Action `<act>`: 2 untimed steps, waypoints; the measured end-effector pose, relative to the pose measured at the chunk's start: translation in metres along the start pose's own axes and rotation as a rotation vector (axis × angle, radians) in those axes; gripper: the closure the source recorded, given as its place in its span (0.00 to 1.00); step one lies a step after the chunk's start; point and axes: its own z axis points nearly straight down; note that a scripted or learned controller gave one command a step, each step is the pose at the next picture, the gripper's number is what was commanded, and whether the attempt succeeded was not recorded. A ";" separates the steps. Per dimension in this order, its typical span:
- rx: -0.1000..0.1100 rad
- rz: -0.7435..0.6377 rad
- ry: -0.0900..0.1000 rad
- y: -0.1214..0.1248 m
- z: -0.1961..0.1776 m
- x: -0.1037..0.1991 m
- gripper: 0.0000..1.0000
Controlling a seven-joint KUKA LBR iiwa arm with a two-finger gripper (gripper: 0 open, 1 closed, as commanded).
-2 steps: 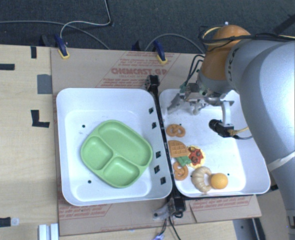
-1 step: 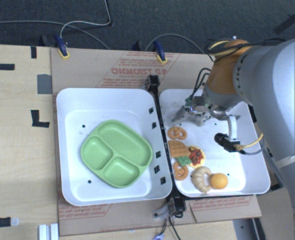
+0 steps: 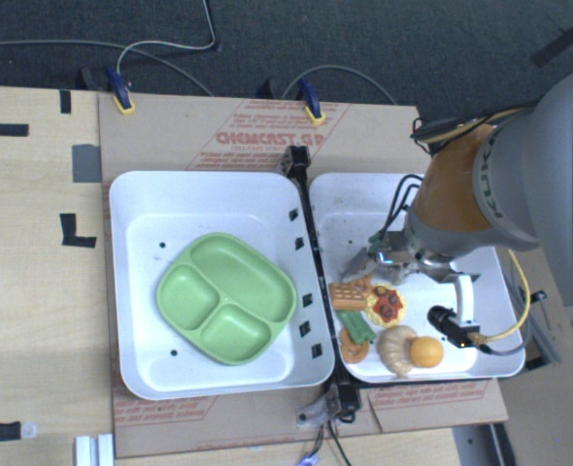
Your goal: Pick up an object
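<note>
The table [image 3: 34,309] was pale wood, marked with a few dark tape pieces along its left part. A sheet of brown cardboard [image 3: 257,134] with red print lay flat on it, held at its far edge by two blue-and-yellow clamps [image 3: 121,93]. On the cardboard sat two shallow white bins side by side, touching along a black divider: the left bin [image 3: 131,260] and the right bin [image 3: 354,212]. Thin cables [image 3: 170,47] trailed over the dark floor beyond the table's far edge.
</note>
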 end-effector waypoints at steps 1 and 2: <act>-0.007 -0.001 -0.002 -0.035 0.000 -0.006 0.00; -0.003 -0.001 -0.002 -0.006 0.001 0.012 0.00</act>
